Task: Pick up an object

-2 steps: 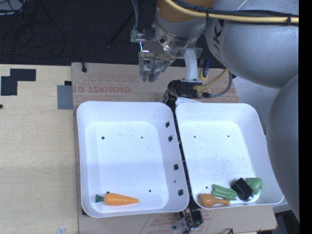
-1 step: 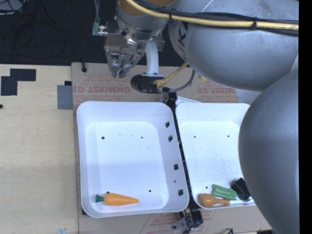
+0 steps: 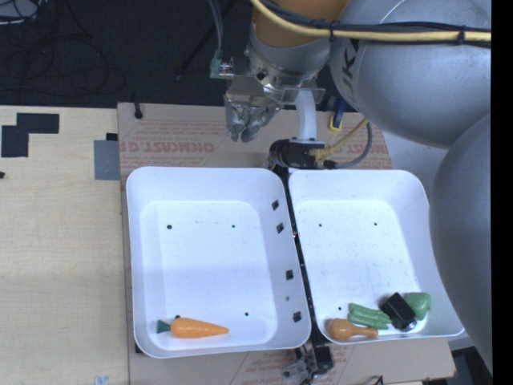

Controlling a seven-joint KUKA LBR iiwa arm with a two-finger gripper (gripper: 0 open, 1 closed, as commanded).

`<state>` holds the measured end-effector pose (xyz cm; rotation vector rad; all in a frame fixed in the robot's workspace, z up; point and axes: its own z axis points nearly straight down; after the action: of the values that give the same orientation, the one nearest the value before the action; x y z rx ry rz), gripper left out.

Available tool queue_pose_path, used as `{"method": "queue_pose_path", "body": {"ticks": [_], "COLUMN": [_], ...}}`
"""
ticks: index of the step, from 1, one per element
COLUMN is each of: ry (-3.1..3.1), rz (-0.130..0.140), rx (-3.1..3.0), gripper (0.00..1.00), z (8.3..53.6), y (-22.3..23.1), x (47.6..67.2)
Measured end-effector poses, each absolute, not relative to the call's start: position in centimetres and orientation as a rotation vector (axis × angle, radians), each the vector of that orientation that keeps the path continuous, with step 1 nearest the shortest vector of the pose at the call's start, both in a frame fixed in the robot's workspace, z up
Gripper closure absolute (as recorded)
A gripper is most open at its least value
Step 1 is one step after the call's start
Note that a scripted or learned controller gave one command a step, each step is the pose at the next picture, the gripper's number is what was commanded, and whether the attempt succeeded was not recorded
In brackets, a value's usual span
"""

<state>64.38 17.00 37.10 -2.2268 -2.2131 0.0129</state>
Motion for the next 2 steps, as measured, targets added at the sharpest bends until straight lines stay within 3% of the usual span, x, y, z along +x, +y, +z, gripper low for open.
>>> {"method": "queue_pose_path", "body": {"ticks": [1, 2], "ry": [-2.226, -2.217], "rz": [0.001, 0.012], "rx": [-2.214, -2.223], "gripper": [1.0, 1.0], "z": [38.1, 34.6], "y": [24.2, 20.6], "x": [64.0, 64.4]}}
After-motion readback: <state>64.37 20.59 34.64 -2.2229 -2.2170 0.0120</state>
